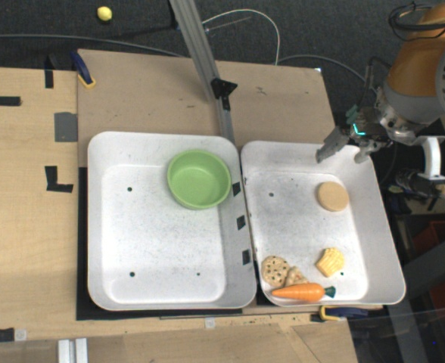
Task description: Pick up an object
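Nearest the camera, a carrot lies along the right bin's front edge, at about 6 o'clock in that bin. Two cookies touch it just behind, toward 7 o'clock. Yellow corn sits near the carrot's green end, at about 5 o'clock. One round tan biscuit rests apart from these, at about 2 o'clock in the bin. Above it, at the bin's 1 o'clock corner, the gripper hangs from the arm, its two fingers spread apart with nothing between them. Over in the left bin, a green bowl stands upright at about 1 o'clock.
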`<state>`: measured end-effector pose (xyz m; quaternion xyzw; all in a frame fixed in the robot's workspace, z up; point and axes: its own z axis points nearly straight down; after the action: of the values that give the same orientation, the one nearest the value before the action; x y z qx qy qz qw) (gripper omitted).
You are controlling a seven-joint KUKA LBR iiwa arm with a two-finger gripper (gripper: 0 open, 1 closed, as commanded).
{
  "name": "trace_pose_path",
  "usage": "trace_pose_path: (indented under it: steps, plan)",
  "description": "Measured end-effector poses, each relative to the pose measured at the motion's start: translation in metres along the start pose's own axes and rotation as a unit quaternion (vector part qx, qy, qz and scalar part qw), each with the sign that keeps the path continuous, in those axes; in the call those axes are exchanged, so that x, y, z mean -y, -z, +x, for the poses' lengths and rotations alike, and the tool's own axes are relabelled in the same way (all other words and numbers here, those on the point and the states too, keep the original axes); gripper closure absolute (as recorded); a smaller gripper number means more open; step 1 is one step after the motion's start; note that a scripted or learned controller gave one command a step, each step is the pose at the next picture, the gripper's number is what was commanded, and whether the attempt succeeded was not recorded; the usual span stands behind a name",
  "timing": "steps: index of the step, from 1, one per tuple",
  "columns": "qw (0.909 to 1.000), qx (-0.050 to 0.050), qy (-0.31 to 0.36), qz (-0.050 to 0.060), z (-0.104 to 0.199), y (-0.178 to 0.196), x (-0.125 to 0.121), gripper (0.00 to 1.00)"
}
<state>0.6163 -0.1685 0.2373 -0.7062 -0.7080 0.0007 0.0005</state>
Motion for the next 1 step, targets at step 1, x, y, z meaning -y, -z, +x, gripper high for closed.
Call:
trace_pose_path:
  steps: [1]
  plan:
    - [1.0000,0.000,0.000,0.002,0.0098,-0.0495,-0.0014,0.00]
